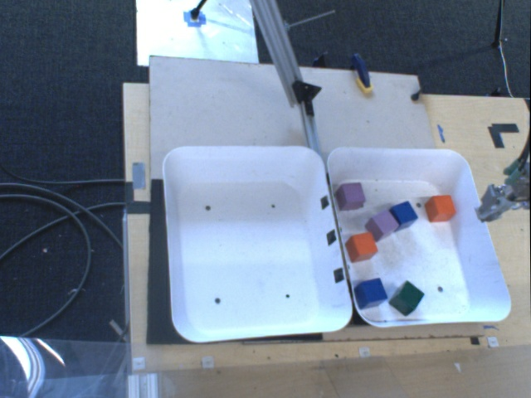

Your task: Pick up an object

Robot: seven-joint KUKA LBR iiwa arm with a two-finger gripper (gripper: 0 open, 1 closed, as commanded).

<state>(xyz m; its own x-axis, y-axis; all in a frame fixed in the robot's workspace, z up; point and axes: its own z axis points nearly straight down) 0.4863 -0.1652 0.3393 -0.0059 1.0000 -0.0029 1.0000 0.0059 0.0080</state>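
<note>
The right bin [477, 230] holds several small blocks: a purple one [350, 196] near its back left, a second purple one [382, 224] touching a blue one [404, 214], an orange one [440, 208] toward the right wall, another orange one [361, 246] at the left wall, a blue one [370, 293] and a dark green one [406, 298] at the front. My gripper [496, 201] is at the view's right edge, just outside the right bin's right rim, apart from all blocks. Nothing shows between its tips.
The left bin [178, 222] sits beside the right one, sharing a middle rim with black clips. A slanted metal pole [278, 40] rises behind the bins. A blue-and-yellow clamp [362, 71] lies on the back board. Cables lie on the floor at left.
</note>
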